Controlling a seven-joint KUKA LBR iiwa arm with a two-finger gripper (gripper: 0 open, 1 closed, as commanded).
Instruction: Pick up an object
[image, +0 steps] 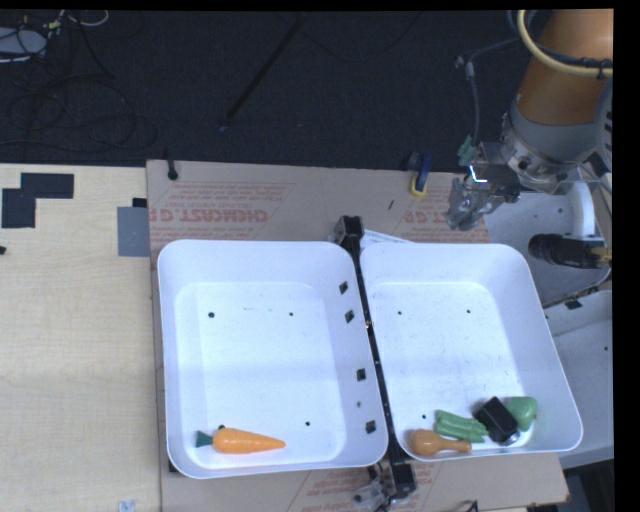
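An orange carrot (248, 441) with a green top lies in the near left corner of the left bin (180, 300). In the near right corner of the right bin (450, 270) several things are huddled together: a green pod (458, 425), a black block (496, 420), a rounded green piece (523, 408) and a tan pear-shaped piece (438, 443). My gripper (468, 210) hangs over the bench just behind the right bin's back rim, far from all of these. Nothing shows in it.
A black divider with clips (362, 350) runs between the two bins. The bins rest on a cardboard sheet (260, 205). A small blue and yellow item (420, 175) stands on the cardboard left of the gripper.
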